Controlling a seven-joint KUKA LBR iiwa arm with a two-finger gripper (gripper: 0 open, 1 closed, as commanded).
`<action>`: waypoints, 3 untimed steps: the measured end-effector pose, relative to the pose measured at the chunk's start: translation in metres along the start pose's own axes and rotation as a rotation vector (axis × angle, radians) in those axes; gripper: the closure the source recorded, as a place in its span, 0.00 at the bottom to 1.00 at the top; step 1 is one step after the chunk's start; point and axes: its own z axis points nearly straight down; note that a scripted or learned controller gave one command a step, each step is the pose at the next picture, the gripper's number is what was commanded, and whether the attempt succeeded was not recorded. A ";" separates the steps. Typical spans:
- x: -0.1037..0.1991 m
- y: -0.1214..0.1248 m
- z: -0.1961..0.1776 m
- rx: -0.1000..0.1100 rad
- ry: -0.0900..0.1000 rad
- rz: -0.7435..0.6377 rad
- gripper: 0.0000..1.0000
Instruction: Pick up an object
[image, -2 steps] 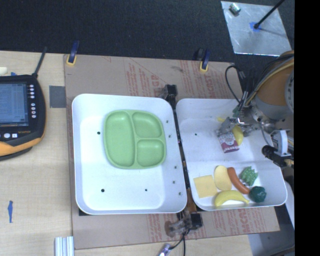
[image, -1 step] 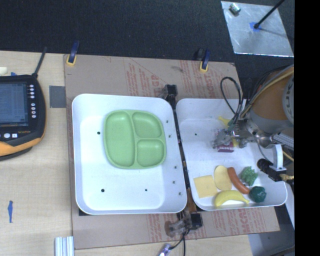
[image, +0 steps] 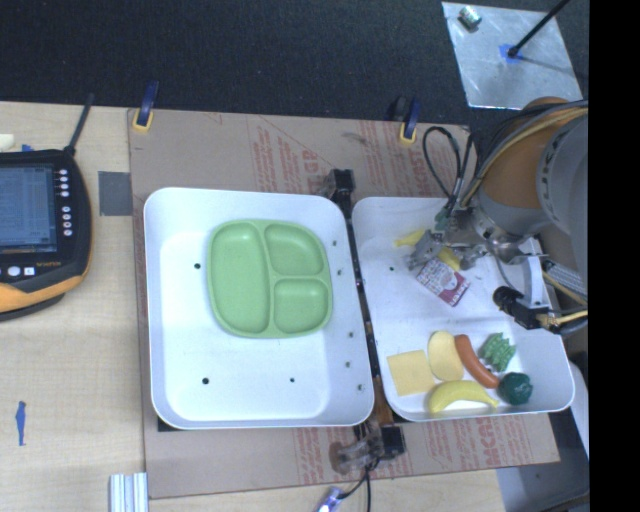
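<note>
Two shallow white bins sit before us. Our pincer (image: 437, 248) hangs low in the right white bin (image: 400, 310), just above a red-and-white packet (image: 445, 283); we cannot tell how it stands. Well left of it lies a green divided plastic plate (image: 268, 277) in the left white bin (image: 170, 330).
</note>
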 end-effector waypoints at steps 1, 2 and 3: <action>0.019 0.028 0.000 -0.001 0.000 0.000 0.00; -0.012 0.000 0.000 0.001 0.000 0.002 0.00; -0.012 0.001 -0.010 0.002 0.001 0.001 1.00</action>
